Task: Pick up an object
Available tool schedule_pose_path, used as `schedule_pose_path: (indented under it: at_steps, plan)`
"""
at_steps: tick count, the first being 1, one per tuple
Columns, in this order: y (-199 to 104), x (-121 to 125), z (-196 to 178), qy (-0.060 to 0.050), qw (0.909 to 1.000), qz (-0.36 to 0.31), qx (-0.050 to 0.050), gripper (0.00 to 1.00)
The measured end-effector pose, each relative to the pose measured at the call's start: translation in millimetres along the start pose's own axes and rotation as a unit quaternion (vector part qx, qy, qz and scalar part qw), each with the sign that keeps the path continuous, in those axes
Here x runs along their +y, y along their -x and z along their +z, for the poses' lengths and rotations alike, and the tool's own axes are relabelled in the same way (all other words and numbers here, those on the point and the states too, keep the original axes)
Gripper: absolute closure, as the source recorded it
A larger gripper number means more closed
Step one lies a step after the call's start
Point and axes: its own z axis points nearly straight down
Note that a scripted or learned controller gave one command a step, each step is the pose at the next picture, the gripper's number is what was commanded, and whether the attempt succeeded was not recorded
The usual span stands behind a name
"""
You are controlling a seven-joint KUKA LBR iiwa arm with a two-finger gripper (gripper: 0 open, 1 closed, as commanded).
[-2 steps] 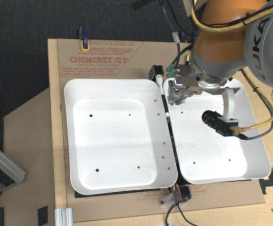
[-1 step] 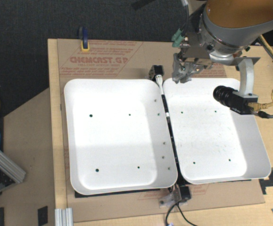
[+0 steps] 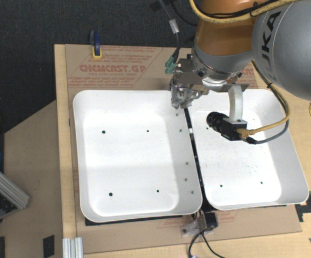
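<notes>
Both white bins, left (image 3: 128, 160) and right (image 3: 252, 171), lie open to approach; the raised shared rim (image 3: 194, 155) between them and the arm (image 3: 236, 31) crowd the far side.

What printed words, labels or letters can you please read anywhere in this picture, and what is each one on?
"CHEMCAST GP", red print, last letters unclear, on the brown paper-covered board behind the two bins; the smaller red lines under it are too blurred to read.
"K", part of a dark logo, cut off, on the grey robot arm.

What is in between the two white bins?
In the camera view, a thin dark gap runs between the left bin and the right bin, and the gripper hangs over its far end.
</notes>
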Motion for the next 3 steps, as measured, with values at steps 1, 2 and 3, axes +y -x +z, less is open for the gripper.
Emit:
schedule_pose_path:
  at_steps: [1, 2, 3]
  plan:
    - [-63.3, 35.0, 81.3, 0.001, 1.0, -0.002, 0.001, 1.0]
    - [-122.8, 78.5, 79.1, 0.006, 1.0, -0.001, 0.001, 1.0]
    - [-57.8, 65.3, 24.0, 0.005, 1.0, 0.003, 0.0, 1.0]
